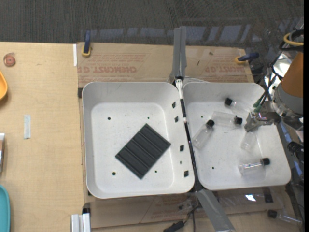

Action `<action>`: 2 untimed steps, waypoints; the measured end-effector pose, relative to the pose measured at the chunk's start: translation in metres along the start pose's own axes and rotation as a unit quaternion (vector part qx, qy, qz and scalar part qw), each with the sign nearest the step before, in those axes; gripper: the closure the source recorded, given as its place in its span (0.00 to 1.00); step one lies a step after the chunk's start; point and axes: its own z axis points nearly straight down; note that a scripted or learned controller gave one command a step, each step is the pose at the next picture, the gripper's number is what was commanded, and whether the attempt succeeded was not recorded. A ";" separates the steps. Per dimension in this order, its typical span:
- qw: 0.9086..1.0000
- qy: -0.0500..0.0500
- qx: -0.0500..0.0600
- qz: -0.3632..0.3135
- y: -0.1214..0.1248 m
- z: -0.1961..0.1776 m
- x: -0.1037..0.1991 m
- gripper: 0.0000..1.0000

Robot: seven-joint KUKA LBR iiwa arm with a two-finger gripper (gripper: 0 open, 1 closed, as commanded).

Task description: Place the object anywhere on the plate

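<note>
Two white bins, arm over the right one

Dark ribbed plate (143,150) lies in the left bin (96,129); gripper (255,122) hovers at 3 o'clock over the right bin (227,178) among clear vials (253,165).

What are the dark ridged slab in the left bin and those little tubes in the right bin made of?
The dark plate looks like matte charcoal plastic or rubber: parallel ridges, no shine.

The vials, such as one near the divider and another near the front, look like clear plastic or glass with black caps: the white bin shows through them. Which of the two, the view cannot settle.
</note>
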 end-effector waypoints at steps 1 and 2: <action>0.998 0.000 0.000 0.059 0.089 -0.066 0.070 1.00; 0.979 0.000 -0.001 -0.204 0.007 -0.146 0.052 1.00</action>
